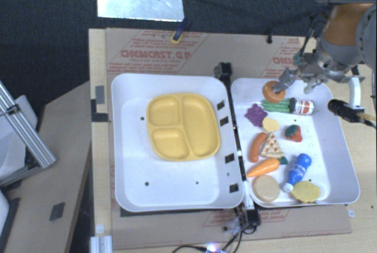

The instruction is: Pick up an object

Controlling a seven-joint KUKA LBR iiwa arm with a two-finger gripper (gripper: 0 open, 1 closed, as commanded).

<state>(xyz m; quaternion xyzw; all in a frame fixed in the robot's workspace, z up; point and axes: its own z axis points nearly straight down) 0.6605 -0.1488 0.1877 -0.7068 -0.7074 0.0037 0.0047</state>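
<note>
Grey arm with orange band reaches in from the right. Jaws hang over the far end of the right white bin, seemingly spread apart and holding nothing. Nearest candidate: round orange disc-shaped toy, just below-left of the fingertips.

Risk: the disc sits close to the green-and-white toy bottle and the purple grape cluster; an off-centre descent could nudge these or pinch the disc's edge so that it slips.

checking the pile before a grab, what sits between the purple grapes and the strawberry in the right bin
In the camera view, a small pale yellow round piece lies between the purple grapes and the strawberry, close beside the grapes.
</note>
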